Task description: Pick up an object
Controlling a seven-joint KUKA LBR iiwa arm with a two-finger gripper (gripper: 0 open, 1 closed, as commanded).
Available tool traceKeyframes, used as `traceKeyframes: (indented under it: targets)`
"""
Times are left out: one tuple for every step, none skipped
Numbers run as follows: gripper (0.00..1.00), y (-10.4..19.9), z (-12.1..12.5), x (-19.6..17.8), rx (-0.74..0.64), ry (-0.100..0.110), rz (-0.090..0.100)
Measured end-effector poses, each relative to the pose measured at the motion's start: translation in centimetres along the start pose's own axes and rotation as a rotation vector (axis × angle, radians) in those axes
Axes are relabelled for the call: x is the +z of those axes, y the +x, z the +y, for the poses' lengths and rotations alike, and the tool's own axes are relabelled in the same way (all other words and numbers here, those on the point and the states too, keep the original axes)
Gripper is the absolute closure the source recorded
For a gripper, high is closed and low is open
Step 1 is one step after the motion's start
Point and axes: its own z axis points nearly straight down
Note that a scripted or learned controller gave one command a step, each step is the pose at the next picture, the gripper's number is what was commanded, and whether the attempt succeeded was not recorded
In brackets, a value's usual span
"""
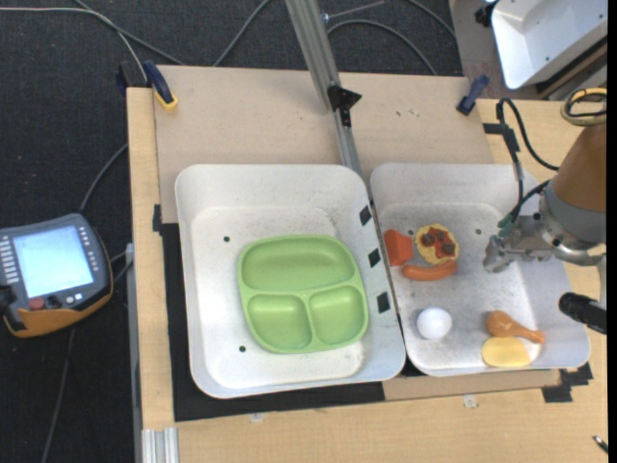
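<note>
— Where is the pincer (pixel 498 255)?

— Over the right bin (pixel 479 193), near its right wall. Whether it is clenched or released, I cannot tell.

— And what lies in that bin?

— Left of the pincer, a small pizza (pixel 436 242), with a sausage (pixel 430 272) touching it below and an orange piece (pixel 396 247) beside it. Nearer the front, a white ball (pixel 434 323), a drumstick (pixel 513 327) and a yellow piece (pixel 509 353).

— The left bin (pixel 207 287)?

— It holds a green divided plate (pixel 303 292).
</note>
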Motion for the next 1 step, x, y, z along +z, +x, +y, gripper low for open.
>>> traceKeyframes:
  targets:
    - [1.0, -0.35, -0.61, -4.78, 0.0, -0.002, -0.001]
